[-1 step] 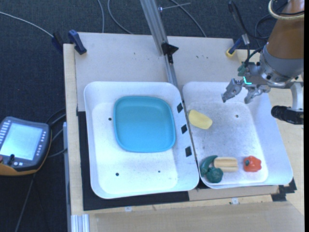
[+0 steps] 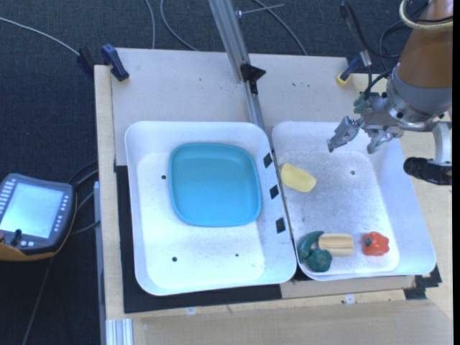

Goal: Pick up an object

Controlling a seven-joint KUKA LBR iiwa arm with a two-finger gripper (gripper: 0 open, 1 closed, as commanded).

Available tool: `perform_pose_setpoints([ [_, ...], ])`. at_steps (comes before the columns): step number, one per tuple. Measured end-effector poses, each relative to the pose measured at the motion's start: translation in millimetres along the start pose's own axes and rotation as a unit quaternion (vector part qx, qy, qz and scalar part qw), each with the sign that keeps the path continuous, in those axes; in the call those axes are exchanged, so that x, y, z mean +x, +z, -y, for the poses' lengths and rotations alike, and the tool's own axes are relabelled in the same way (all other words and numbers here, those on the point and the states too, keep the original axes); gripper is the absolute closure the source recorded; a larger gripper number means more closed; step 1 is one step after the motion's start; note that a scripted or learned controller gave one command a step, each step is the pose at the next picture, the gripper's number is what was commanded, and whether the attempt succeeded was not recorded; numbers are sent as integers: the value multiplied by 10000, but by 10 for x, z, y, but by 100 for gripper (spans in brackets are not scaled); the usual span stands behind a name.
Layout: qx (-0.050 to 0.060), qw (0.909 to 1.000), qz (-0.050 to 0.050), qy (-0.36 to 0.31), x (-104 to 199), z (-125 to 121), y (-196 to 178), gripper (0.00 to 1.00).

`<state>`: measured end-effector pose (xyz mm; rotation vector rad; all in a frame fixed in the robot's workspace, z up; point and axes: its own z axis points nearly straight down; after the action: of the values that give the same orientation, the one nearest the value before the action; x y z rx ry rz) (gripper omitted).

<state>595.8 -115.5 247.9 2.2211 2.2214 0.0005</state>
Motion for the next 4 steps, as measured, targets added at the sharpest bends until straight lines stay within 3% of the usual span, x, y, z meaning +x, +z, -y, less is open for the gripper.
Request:
perform_pose_setpoints([
  [3,22,10000,-2,-1,-6,-31,1520,0],
  [4,-7,10000,-1,-1,-7,-48,1386,100],
])
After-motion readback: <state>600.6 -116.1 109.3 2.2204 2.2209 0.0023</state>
